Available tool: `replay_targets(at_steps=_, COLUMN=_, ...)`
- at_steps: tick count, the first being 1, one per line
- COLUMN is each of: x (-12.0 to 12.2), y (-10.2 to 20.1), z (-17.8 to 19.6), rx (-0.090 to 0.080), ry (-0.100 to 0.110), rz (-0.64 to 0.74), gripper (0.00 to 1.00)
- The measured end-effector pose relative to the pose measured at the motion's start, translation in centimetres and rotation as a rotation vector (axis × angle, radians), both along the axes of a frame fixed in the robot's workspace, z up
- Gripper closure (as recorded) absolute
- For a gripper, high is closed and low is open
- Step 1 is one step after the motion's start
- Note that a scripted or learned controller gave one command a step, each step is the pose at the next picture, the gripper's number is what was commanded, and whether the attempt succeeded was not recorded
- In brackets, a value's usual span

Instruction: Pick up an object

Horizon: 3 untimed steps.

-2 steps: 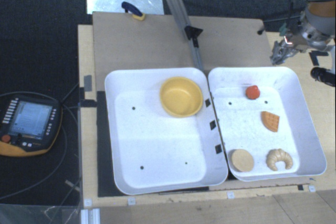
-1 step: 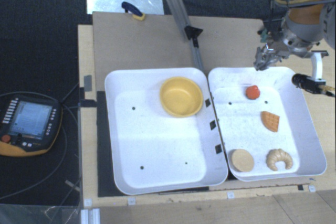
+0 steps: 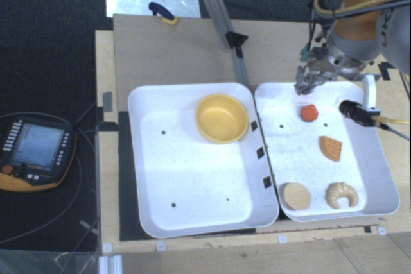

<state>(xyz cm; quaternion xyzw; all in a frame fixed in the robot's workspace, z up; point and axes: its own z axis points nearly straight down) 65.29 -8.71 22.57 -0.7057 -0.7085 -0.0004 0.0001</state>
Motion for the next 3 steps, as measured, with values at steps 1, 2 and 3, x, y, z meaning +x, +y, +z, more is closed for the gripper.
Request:
replay_targets(at_steps=1, x=-1.4, y=5.2, z=1.2, rx=0.001, ry=-0.002, rz=0.000, gripper=1.00)
replay_targets(at_steps=2, x=-3.6, y=10.5, z=0.8, rx=0.001, ry=0.000, rz=0.001, gripper=1.00)
replay_targets(at_steps=3, x=-4.0, y=15.2, z=-0.2, rx=0.000, ry=0.000, rz=0.000, gripper=1.00)
